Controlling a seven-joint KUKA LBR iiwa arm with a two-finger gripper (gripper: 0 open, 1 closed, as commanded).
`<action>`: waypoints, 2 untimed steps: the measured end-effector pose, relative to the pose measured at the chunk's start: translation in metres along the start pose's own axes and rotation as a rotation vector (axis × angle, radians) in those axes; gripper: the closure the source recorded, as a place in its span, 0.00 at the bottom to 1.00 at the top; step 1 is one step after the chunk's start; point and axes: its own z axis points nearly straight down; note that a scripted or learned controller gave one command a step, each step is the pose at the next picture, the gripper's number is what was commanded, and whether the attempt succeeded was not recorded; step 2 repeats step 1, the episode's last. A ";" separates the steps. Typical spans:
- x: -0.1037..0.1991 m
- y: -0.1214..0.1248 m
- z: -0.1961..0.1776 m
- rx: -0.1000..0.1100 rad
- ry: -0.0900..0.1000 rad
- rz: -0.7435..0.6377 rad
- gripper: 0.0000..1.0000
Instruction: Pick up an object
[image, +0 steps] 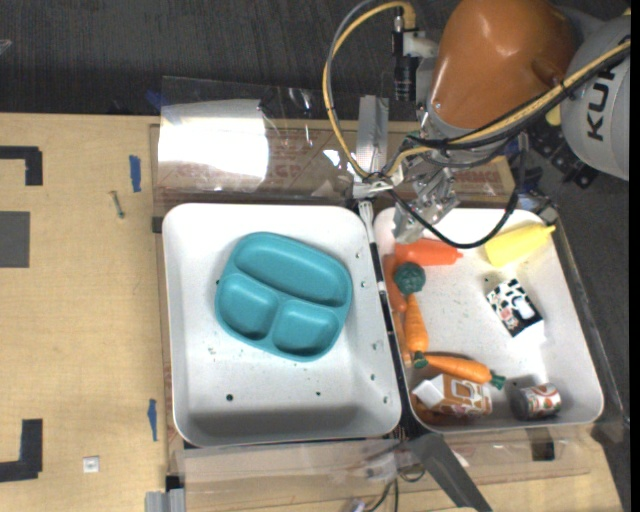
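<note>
While the grey arm with its orange band (500, 60) hangs over the far edge of the right-hand shallow white bin (580, 340), its two-finger gripper (428, 205) sits low at that bin's back-left corner, just above an orange carrot-shaped toy (428, 254) lying crosswise. Whether that tool is apart or together, I cannot tell; the metal parts blur into one another from up here. Nothing can be seen clamped in it, so the pick looks not yet made.

Plenty to choose from! Beside the crosswise carrot lies a dark teal round piece (409, 278), and below it a second orange carrot toy (413, 322) runs along the left wall. A third carrot with a green tip (460, 366) rests near the front, touching a brown-and-white packet (456, 396). A small red-and-white can (538, 401) lies in the front right corner, a black-and-white patterned block (512, 303) sits mid-bin, and a soft yellow banana-like toy (518, 242) is up by the back wall.

Over in the left-hand white bin (190, 380), a teal three-section plastic plate (284, 293) lies alone.

By my reading, the approach is done; closing and lifting remain.
</note>
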 end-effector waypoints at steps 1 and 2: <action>0.070 0.015 -0.049 0.004 0.003 -0.234 1.00; 0.070 0.015 -0.049 0.004 0.003 -0.234 1.00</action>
